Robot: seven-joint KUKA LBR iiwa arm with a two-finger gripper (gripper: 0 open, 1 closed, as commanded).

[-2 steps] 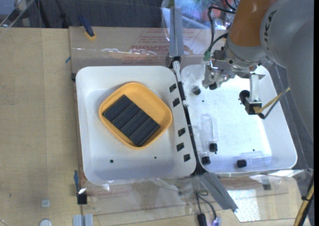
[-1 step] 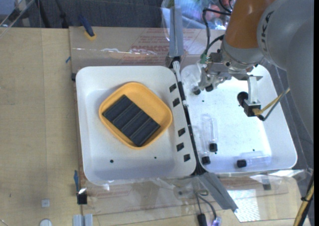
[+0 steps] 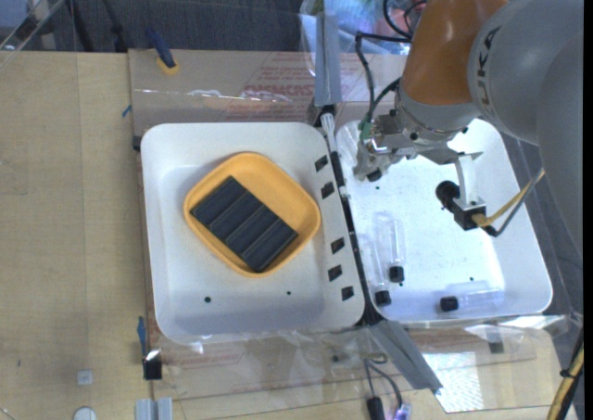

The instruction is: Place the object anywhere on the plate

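We see the grey two-finger gripper [image 3: 372,168] low over the right white bin [image 3: 519,260], at its upper left corner; whether it is clenched we cannot tell; the dark ribbed rectangular slab [image 3: 246,221] already lies on the square yellow plate [image 3: 206,188] in the left white bin [image 3: 167,223]; we judge placing done, so next the arm need only lift clear

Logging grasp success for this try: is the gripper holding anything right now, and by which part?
It cannot be told. The gripper hangs over the right bin, largely hidden beneath the wrist. The dark ridged object lies on the yellow plate.
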